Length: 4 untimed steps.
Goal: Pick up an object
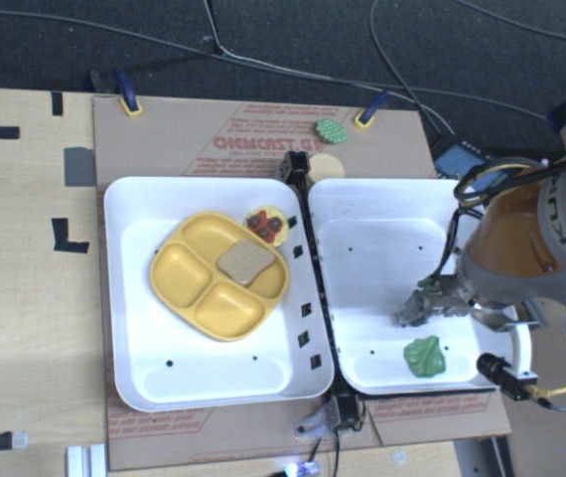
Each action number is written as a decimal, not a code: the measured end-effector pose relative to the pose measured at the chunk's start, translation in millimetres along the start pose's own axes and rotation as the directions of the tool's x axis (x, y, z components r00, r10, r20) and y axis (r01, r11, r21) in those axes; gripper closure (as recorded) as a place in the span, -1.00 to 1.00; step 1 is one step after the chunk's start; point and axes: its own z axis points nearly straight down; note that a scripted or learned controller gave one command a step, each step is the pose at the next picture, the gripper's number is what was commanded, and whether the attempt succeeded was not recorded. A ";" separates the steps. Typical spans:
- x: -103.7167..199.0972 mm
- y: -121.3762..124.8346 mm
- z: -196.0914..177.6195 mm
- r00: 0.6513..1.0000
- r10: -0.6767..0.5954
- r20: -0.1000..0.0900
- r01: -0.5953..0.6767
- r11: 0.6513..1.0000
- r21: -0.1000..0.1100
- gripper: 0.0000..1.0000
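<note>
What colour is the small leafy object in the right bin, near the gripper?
Green. The leafy object lies in the right bin, just below the gripper, clear in the camera view.

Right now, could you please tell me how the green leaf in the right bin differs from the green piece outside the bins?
The leaf lies inside the right bin, near its front edge; the green piece rests on the cardboard behind both bins. The leaf is plain darker green and larger; the piece is paler and dotted. Both are small, flat and green.

Grey arm (pixel 551 266), broad orange band, black cables looped alongside, dark metal pincer (pixel 414 309).
</note>
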 end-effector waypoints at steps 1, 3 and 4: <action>-1.7 -3.3 -42.7 1.000 -0.001 -0.001 0.001 1.000 0.003 1.00; -10.3 2.7 -143.5 1.000 -0.002 0.000 0.002 1.000 0.002 1.00; 30.2 20.0 -142.9 1.000 -0.006 -0.002 0.006 1.000 0.005 1.00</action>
